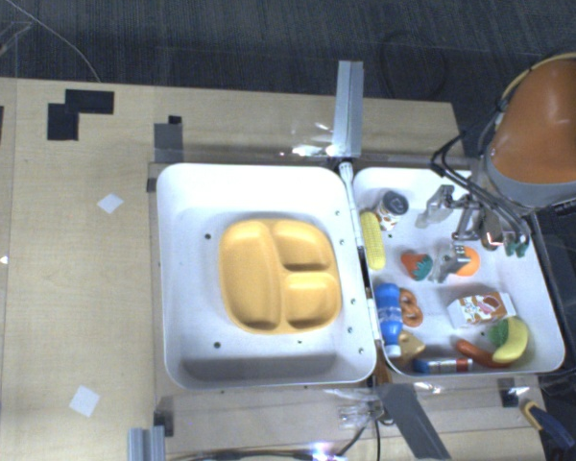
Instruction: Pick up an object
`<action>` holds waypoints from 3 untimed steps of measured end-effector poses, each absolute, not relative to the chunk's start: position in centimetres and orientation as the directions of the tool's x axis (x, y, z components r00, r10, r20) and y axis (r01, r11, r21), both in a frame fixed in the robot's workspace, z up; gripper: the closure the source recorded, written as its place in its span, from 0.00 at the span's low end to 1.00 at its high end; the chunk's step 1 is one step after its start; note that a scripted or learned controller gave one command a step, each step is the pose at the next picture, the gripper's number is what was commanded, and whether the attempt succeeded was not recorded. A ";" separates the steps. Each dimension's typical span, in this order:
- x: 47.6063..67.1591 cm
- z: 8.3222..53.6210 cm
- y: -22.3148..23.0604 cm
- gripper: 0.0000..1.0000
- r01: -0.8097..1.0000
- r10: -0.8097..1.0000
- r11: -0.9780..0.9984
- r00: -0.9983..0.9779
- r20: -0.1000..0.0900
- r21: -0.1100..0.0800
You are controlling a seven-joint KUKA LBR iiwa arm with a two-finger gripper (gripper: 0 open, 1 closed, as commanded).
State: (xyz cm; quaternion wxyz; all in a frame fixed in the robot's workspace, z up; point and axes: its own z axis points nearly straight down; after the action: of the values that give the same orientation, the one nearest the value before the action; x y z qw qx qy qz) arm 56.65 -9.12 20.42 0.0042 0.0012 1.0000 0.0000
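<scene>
The left bin (173, 257) holds a yellow divided tray (276, 275) at its middle, with bare white floor all round. In the right bin (547, 305), a corn cob (372, 240) lies along the left wall, with a blue bottle (388, 311) below it. Mid-bin, the claw (451, 257) hangs just over an orange-and-green toy (420, 265); whether it is apart or together I cannot tell. That toy (probably light, hard plastic, a bit slippery) looks best pinched across its narrow middle. A small carton (480, 308) and a banana (511, 341) crowd the bottom right corner, leaving little room there.
</scene>
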 end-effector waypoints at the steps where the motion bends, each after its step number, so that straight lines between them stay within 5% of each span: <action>1: 52.0 13.1 -10.5 0.00 0.373 0.373 0.928 -0.928 -0.004 0.002; 2: 55.3 9.0 -17.1 0.00 0.430 0.430 0.903 -0.903 -0.014 0.004; 3: 49.3 9.0 -20.3 0.00 0.640 0.640 0.768 -0.768 -0.013 0.010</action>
State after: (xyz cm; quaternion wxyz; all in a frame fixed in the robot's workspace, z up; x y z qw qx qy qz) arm 49.27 -20.34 9.00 0.0076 0.3405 0.9402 0.0023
